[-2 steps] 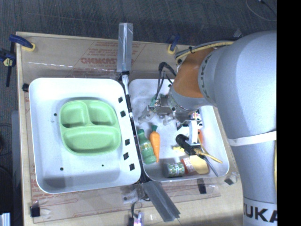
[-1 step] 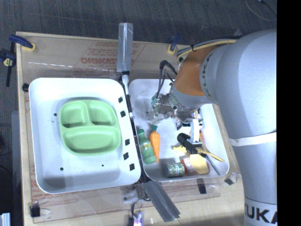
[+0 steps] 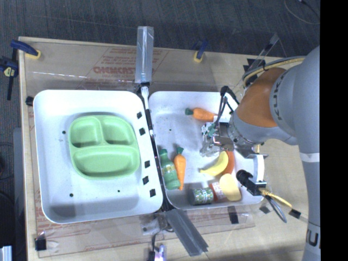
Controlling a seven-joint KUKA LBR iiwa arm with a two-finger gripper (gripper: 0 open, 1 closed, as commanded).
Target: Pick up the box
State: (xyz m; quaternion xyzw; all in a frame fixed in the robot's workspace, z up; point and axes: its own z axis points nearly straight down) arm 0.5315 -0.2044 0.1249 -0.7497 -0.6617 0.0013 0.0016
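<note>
In the camera view we see the gripper (image 3: pixel 211 139) low in the right bin (image 3: pixel 179 105), just above the banana (image 3: pixel 216 166); whether it is open or closed we cannot tell. The box (image 3: pixel 218 190) lies near the bin's front edge, between a small jar (image 3: pixel 203 196) and a yellow block (image 3: pixel 230 187).

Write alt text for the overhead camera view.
A grey robot arm's gripper hovers over the right bin beside a banana, carrots, a bottle and a can. The left bin holds a green divided tray.
</note>
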